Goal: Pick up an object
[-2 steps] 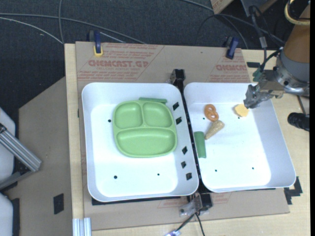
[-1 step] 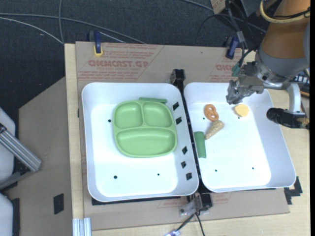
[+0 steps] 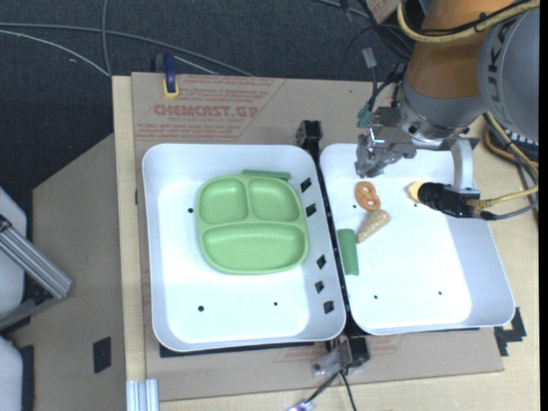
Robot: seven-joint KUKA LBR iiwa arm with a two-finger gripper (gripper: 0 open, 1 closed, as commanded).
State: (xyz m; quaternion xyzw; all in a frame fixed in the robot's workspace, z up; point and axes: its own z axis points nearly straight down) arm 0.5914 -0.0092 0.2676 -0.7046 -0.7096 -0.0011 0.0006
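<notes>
In the right bin (image 3: 445,298), near its left wall, lie three small objects. An orange pretzel-shaped piece (image 3: 368,196) is the farthest back. A tan cone-shaped piece (image 3: 373,226) rests just in front of it. A green stick (image 3: 347,252) lies along the divider. My gripper (image 3: 374,163) hangs over the bin's back left corner, directly behind and just above the pretzel piece. Nothing is visibly held in it. A small yellow object (image 3: 413,192) peeks out beside a black cylinder on the arm.
The left bin (image 3: 171,298) holds a green divided plate (image 3: 253,225) with a flat green piece (image 3: 267,175) behind it. A black divider with clips (image 3: 318,221) separates the bins. The black cylinder and its cable (image 3: 449,199) overhang the right bin's back.
</notes>
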